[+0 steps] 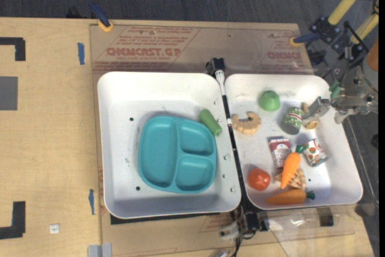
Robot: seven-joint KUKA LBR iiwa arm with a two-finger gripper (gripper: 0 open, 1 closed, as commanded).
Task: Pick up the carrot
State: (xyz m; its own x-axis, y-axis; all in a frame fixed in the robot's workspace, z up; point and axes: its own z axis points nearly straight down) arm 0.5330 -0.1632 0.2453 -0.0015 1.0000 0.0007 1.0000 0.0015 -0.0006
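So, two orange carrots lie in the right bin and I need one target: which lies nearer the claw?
The upright orange carrot with green top, beside the red packet; the other carrot lies flat along the bin's front edge, farther from the claw.

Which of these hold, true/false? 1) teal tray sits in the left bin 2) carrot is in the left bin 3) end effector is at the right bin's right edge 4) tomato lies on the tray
1) The teal tray sits in the left bin: true.
2) The carrot is in the left bin: false, it lies in the right bin.
3) The end effector is at the right bin's right edge: true.
4) The tomato lies on the tray: false, it lies in the right bin, left of the carrot.
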